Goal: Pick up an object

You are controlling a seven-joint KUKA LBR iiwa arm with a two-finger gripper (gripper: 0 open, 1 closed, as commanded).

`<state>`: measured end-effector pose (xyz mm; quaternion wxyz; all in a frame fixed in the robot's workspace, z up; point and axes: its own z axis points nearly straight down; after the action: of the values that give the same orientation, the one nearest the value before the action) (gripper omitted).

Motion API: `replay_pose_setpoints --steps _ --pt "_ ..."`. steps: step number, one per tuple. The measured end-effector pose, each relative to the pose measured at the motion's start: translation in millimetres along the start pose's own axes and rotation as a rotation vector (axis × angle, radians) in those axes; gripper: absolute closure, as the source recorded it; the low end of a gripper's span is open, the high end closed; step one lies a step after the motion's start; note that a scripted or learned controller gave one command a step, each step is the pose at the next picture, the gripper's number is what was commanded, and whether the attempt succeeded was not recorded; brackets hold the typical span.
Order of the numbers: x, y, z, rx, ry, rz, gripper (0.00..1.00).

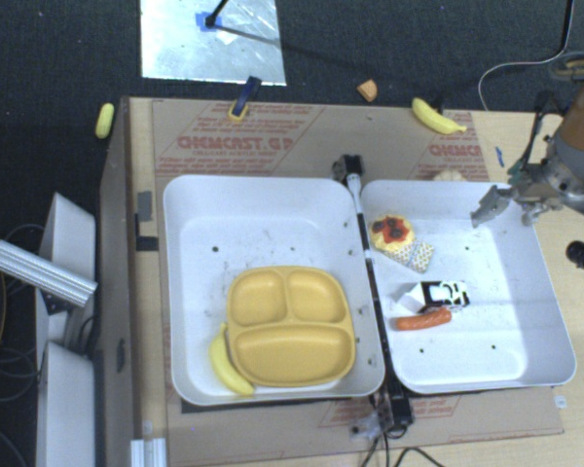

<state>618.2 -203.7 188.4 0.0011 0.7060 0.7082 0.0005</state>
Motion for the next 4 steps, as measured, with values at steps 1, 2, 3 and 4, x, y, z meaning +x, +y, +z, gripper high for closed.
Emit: replay_pose_setpoints --steps 1,2,3,4 --pt "48 -36 104 0.001 0.001 -0.001 0.00" --pt "58 52 39 -0.005 -0.001 -0.003 0.00" --pt "82 22 85 -0.006 -0.003 0.001 0.00" --pt "90 -25 96 -0.023 -0.005 0.003 0.00"
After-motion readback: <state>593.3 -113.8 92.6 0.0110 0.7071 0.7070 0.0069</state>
